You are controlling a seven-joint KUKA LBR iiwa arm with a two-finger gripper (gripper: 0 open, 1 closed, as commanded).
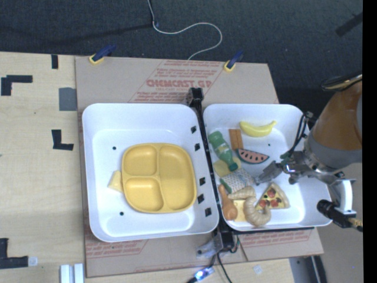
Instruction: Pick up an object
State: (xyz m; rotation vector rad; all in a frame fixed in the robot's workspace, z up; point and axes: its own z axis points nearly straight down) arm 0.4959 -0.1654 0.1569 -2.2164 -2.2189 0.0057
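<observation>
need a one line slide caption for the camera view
KUKA arm's gripper hovers over toy food in the right bin; a yellow divided plate sits in the left bin.

The pale yellow flat piece [114, 181] in the left white bin [97, 158] is partly covered by the yellow three-compartment plastic plate [159, 177]. The grey arm with an orange band [341, 128] is cut off by the right edge. The gripper [272, 173] is too blurred to read its fingers.

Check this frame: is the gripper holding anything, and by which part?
Nothing shows between the gripper fingers; it hangs over the right bin, just above the pizza slice.
</observation>
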